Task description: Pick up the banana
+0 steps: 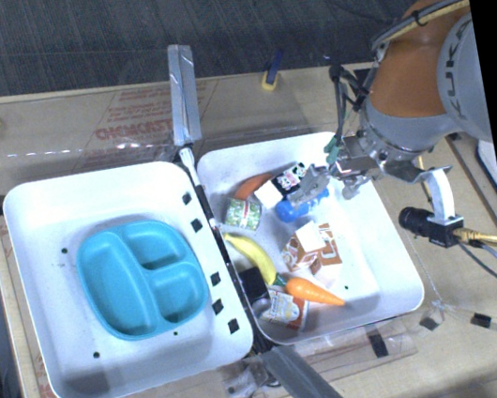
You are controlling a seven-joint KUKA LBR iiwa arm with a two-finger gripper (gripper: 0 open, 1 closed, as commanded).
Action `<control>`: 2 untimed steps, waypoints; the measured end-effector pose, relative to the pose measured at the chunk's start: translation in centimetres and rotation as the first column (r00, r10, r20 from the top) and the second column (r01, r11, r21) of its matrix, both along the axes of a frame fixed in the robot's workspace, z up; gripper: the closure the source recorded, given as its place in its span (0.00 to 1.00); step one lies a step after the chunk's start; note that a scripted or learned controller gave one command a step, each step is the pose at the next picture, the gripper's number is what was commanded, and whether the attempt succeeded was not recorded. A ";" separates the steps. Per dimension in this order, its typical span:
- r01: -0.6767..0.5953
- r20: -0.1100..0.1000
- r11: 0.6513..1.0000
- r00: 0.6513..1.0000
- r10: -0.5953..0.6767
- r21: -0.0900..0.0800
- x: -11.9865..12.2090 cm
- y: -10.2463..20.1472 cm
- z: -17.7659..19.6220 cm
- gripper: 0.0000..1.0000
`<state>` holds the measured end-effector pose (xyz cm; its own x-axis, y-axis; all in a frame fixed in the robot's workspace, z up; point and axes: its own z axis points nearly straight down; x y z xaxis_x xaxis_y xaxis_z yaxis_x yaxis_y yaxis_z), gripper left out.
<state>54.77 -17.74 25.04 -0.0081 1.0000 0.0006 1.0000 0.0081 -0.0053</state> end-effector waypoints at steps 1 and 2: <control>0.021 0.003 1.000 1.000 -0.021 0.000 0.0 -0.2 4.3 0.00; -0.173 0.000 0.985 0.985 0.173 0.000 -1.4 4.7 -11.6 0.00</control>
<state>53.40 -13.00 13.49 -0.1808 0.9835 0.0009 0.9835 0.1808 -0.0056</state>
